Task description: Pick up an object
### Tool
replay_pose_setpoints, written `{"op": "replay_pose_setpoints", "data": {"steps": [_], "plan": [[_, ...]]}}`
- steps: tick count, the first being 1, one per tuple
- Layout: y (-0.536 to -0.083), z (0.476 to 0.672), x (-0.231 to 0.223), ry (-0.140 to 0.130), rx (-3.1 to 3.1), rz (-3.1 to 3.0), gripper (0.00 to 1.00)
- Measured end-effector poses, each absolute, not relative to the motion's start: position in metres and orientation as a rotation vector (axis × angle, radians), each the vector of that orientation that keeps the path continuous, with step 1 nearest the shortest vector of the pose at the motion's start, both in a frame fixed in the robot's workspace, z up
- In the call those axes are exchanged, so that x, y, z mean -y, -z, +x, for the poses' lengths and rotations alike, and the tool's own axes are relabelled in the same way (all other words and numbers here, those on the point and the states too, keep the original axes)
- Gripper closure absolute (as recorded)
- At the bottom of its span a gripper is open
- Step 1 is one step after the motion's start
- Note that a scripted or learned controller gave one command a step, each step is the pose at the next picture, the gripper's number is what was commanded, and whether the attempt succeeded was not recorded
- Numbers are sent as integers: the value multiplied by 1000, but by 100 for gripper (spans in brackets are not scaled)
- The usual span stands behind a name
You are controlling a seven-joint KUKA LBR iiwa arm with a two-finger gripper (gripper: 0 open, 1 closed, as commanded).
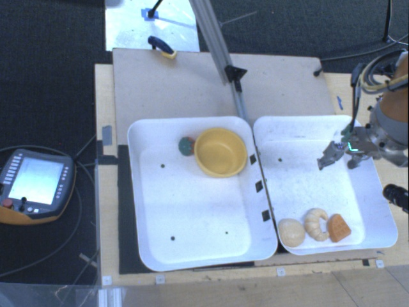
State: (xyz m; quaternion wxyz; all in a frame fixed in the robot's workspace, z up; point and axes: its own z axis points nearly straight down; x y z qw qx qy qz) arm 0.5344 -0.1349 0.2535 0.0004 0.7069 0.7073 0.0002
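1. My claw [340, 157] hangs over the upper right part of the right bin [300, 130]. Its two fingers stand apart, one pointing toward the bin's middle, the other nearer the right wall. Nothing sits between them.
2. My arm [393, 117] enters from the right edge, grey, with cables looped above the wrist.
3. The objects in the right bin lie along its near edge, well apart from my claw: a pale rounded piece [291, 232] at the left, a curled cream-coloured croissant shape [316, 224] just beside it, and an orange wedge [338, 228] touching that shape's right side.
4. The left bin [192, 235] holds a yellow bowl [220, 152], upright, near its upper right corner. A small dark green ball [186, 146] rests against the bowl's left side.
5. Both bins sit side by side on a tan board [192, 82].
6. A teach pendant [35, 184] with a lit screen lies on the dark floor at the far left.
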Motion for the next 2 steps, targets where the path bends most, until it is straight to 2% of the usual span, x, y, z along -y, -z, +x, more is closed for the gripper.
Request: {"op": "replay_pose_setpoints", "data": {"steps": [1, 2], "plan": [[-253, 534, 135, -1, -2221, 2220, 0], [-193, 532, 129, 4, -2224, 2223, 0]]}}
